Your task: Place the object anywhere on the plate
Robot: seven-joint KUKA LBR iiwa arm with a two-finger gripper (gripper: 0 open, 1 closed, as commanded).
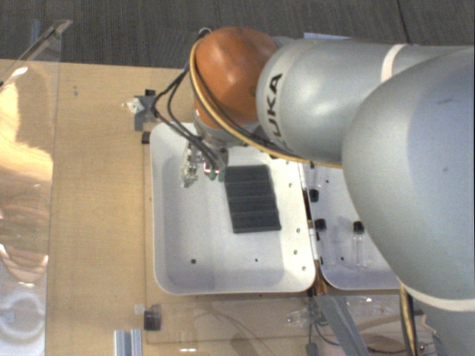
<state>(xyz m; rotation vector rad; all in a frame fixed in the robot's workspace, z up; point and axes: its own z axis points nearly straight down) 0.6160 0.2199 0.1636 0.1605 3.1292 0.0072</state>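
Camera view: we find the gripper (191, 172) low in the white bin (171, 265), just beside the dark ribbed plate (252, 199). We cannot tell whether its claw is apart or together, nor whether it carries the object. The plate's top is bare, so we judge placement outstanding.

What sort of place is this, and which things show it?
Probably a robotics lab: a grey KUKA robot arm with an orange band reaches over shallow white bins on a pale wooden bench.
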